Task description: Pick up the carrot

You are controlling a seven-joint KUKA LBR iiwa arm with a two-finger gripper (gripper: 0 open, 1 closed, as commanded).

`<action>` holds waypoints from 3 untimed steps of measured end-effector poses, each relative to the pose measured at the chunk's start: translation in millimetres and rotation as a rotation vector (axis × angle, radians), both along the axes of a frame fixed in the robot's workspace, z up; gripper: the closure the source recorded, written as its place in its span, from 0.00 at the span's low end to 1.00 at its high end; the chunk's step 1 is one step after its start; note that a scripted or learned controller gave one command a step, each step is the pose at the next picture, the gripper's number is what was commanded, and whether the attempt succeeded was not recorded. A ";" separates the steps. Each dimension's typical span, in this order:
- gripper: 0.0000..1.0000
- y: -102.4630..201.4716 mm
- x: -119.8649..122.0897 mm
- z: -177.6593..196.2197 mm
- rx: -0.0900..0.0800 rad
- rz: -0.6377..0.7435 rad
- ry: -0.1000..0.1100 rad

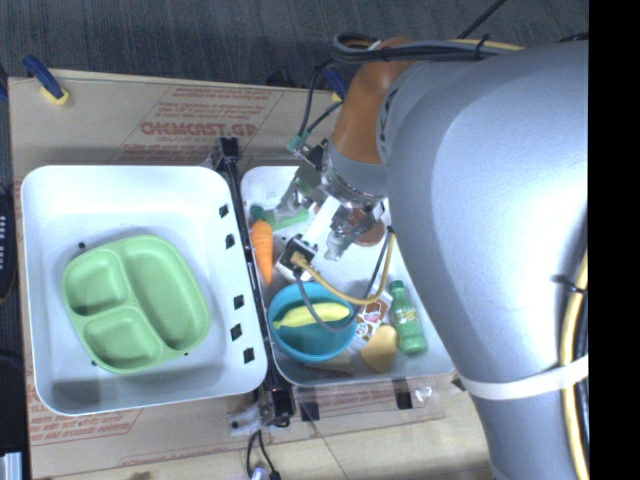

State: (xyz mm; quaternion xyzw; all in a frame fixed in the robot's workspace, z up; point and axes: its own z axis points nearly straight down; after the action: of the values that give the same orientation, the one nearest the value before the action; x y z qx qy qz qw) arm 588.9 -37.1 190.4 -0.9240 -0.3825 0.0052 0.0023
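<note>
You see the pincer (318, 226) spread above the right bin (262, 182), just beside the carrot (262, 251), pinching nothing.

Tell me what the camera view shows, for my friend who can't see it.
An orange carrot lies along the left wall of the right white bin, with the robot's tool just right of it. Nearby sit a blue bowl holding a banana and a green bottle. The left bin holds a green divided plate.
</note>
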 end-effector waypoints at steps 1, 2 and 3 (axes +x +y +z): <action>0.00 39.5 4.3 0.2 -0.002 -0.036 -0.002; 0.00 70.8 31.7 0.1 -0.002 -0.295 0.001; 0.00 76.1 -30.8 77.1 0.002 -0.302 -0.004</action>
State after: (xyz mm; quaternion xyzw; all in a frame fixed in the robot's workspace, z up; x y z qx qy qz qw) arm 558.1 39.0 267.6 -0.9709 -0.2393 0.0024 0.0033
